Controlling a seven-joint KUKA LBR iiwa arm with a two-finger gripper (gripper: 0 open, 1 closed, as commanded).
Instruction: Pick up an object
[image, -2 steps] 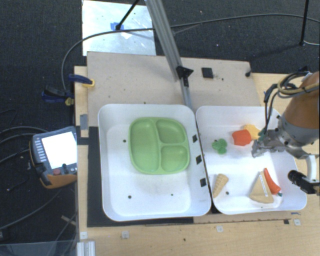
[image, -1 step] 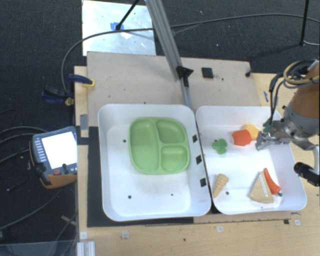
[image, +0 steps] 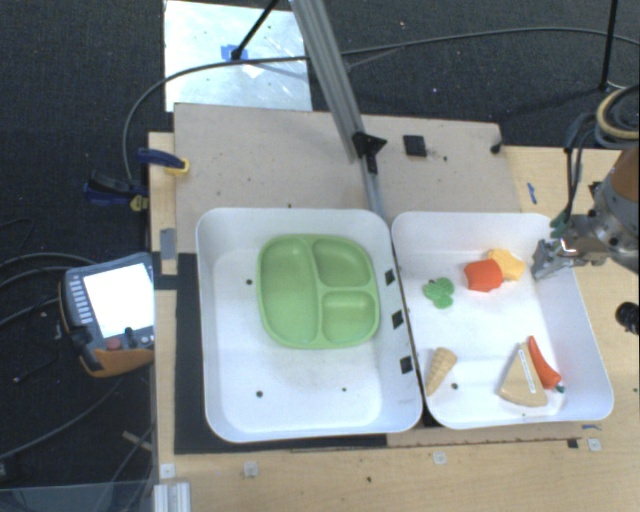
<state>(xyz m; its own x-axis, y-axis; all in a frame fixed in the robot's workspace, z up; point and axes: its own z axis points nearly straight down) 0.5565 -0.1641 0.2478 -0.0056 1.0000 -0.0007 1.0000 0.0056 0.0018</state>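
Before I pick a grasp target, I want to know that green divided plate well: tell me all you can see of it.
The green plate is pale green, squarish with rounded corners, and looks like smooth moulded plastic. Raised ridges split it into three compartments: one large on the left, two smaller stacked on the right. All three look bare. It lies flat, right side up, slightly rotated, in the upper middle of the left bin, resting on its floor. Nothing else touches it, and the gripper is far off at the right bin's edge.

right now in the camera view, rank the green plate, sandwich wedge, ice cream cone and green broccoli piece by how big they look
1. green plate
2. sandwich wedge
3. ice cream cone
4. green broccoli piece, though close to the cone
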